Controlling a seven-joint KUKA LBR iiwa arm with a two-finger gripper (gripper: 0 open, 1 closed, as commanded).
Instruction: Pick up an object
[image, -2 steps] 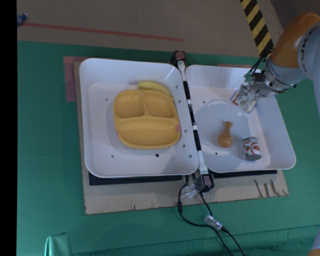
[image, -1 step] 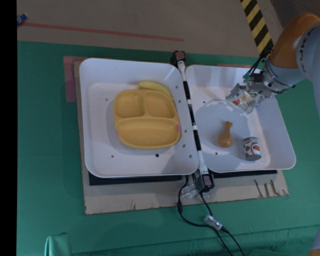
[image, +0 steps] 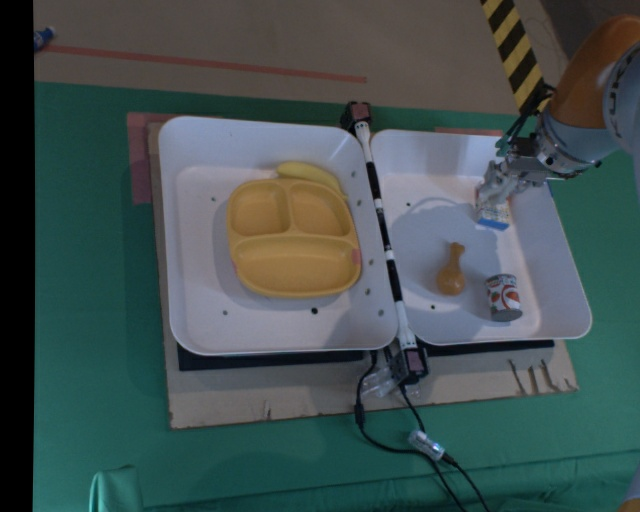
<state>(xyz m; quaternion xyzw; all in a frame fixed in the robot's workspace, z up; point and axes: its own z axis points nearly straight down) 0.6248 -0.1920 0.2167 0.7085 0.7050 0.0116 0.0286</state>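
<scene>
The arm (image: 600, 85) reaches in from the right, its orange band at the upper right corner and its grey wrist slanting down to the gripper (image: 494, 203), which hangs low over the far part of the right bin (image: 560, 270). Whether the gripper is apart or together I cannot tell, since the view is too coarse there. Right under its tip, touching or nearly so, lies a small white item with a blue edge (image: 492, 220) (too small to identify); nothing shows it to be lifted off the bin floor. Nearer the middle of the same bin lies a tan pear-shaped thing (image: 451, 271), its narrow neck pointing toward the far side, and just beside it to the right stands a small can (image: 503, 297) with a red and white label, tilted a little. A thin pale line curves over the bin floor between the divider and the gripper. The left bin (image: 200, 310) holds a yellow tray (image: 292, 240) with three compartments, one wide and two smaller, and a banana (image: 310, 175) rests against the tray's far rim. A black and white striped bar (image: 383, 235) runs between the two bins, with cables (image: 410, 430) trailing from its near end over the green table (image: 90, 300).
</scene>
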